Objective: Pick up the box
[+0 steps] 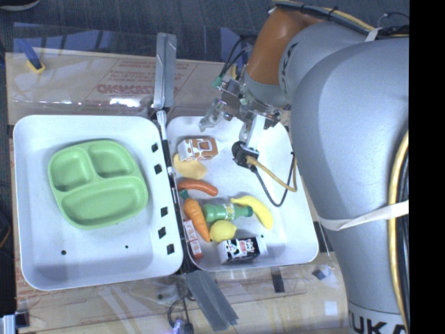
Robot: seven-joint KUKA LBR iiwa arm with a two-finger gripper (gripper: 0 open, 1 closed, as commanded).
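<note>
While the box point(197, 147) is lying in the right bin point(300, 236), close to that bin's far left corner, nothing is gripping it. It is showing a white and brown printed face and is resting against a pale yellow piece point(188, 166) just nearer the camera. Nearer still from the box, a red sausage point(198, 186) is lying crosswise, and beyond that a carrot point(197, 218) is pointing along the bin's left wall. Beside the carrot, further from the box, a green bottle point(224, 211) is lying next to a lemon point(222, 230) and a banana point(256, 210). Furthest from the box, at the bin's near edge, a small black and white carton point(241, 249) is standing.

To the right of the box and a little farther back, the claw point(231, 112) is hanging over the bin's far end, apart from the box. From where I am standing I cannot tell whether it is clenched or released, because the metal parts are blurring together. Nothing is showing between them. A yellow cable point(274, 179) is looping down from the wrist, right of the box.

Left of the box, across the dividing wall, the left bin point(35, 270) is carrying a green divided tray point(98, 183). Both bins are sitting on the tabletop point(83, 82).
</note>
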